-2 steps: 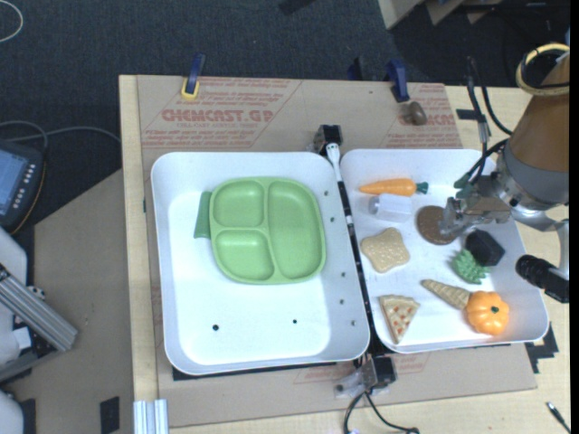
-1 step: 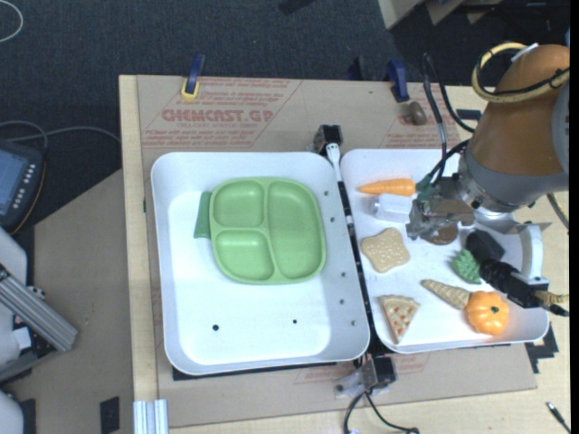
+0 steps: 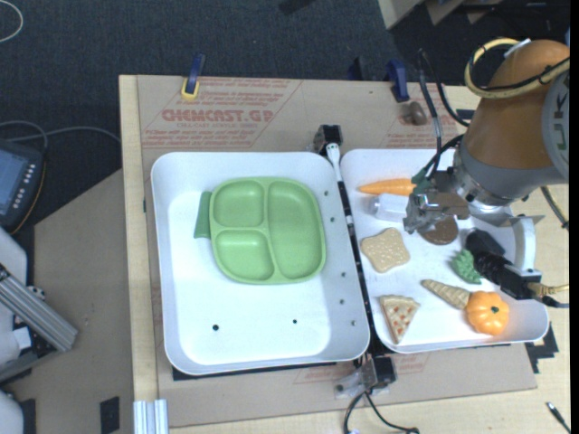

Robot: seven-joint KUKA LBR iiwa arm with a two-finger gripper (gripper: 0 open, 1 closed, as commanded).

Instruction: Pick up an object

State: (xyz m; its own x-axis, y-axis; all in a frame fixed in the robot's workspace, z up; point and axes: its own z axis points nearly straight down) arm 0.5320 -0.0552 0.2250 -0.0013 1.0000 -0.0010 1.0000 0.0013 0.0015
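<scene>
White plastic bins sit side by side on the counter (image 3: 271, 107). The left bin (image 3: 181, 333) carries a green divided plate (image 3: 268, 230) near its middle. The right bin (image 3: 398, 168) carries the toy food: a carrot (image 3: 384, 187) at about 11 o'clock, a slice of bread (image 3: 384, 250) at about 9 o'clock, a pizza slice (image 3: 398, 316) at 7 o'clock, an ice cream cone (image 3: 445, 291) and a small orange pumpkin (image 3: 488, 314) at about 5 o'clock, and a green leafy piece (image 3: 466, 266) at 3 o'clock. The grey arm hangs over the upper middle of this bin. Its jaws (image 3: 421, 213) are low, just beside a brown round piece (image 3: 441, 233) and a pale thing (image 3: 387, 208). I cannot tell whether the jaws are spread or pressed together.
</scene>
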